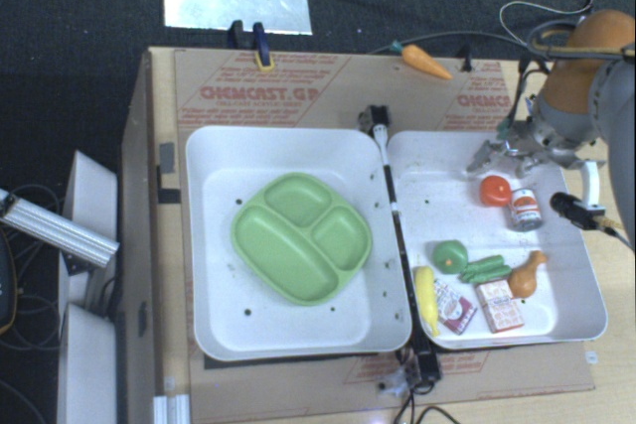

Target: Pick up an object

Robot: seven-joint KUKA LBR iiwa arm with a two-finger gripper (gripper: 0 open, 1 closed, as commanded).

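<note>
In the right bin (586, 313), my gripper (506, 161) hangs over the far part, its metal fingers (483, 160) spread open with nothing between them. Just below it, toward the front, lies a red tomato (495, 190), and a small can (524, 211) stands at the tomato's right. Closer to the front are a green pepper (450, 256), a green pea pod (484, 268), a chicken drumstick (527, 275), a yellow banana (425, 299), a red-and-white packet (457, 309) and a pink box (500, 306).
A green divided plate (301, 235) lies in the left bin (214, 313). An orange carrot (427, 62) rests on the bench behind the bins. A divider rail (393, 204) runs between the two bins.
</note>
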